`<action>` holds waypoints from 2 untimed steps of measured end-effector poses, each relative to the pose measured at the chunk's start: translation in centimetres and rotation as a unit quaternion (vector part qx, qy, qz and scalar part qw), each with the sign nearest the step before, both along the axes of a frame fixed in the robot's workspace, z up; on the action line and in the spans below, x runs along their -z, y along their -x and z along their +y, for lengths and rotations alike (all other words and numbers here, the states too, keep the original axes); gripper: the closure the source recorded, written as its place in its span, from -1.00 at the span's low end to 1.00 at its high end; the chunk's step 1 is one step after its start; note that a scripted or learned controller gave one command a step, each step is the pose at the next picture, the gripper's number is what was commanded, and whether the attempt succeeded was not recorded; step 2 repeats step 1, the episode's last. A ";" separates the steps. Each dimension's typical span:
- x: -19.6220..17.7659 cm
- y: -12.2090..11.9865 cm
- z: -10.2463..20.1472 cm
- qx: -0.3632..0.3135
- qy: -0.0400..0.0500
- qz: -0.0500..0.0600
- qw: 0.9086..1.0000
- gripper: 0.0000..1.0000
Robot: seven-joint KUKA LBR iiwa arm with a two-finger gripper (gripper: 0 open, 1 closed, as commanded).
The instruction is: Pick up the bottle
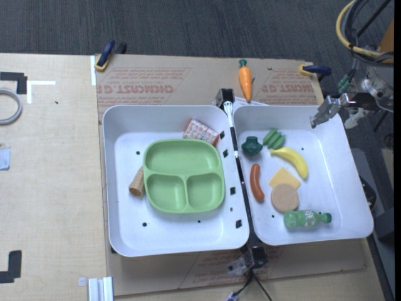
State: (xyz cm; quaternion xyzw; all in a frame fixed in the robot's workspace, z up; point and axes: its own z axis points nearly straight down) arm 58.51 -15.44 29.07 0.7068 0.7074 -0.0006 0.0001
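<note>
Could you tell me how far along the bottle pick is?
Nothing looks done yet. The bottle lies on its side at the near edge of the right bin, untouched. The gripper hovers at that bin's far right corner. Reaching, grasping and lifting remain.

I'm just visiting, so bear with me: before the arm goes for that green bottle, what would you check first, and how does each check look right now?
1. Bottle located: ok. The green bottle lies on its side near the front of the right bin.
2. Space around it: not ok. The round tan disc sits right next to it, possibly touching.
3. Open path from above: ok. Nothing covers the bottle.
4. Gripper position: not ok. The gripper is at the bin's far right corner, well away from the bottle.
5. Fingers ready: cannot tell at this size.
6. Other bin uninvolved: ok. The green tray lies in the left bin.
</note>
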 end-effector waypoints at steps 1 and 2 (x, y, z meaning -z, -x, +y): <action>-1.0 -0.1 0.0 -0.001 0.001 0.000 1.000 1.00; -1.0 -0.1 0.0 -0.001 0.001 0.000 1.000 1.00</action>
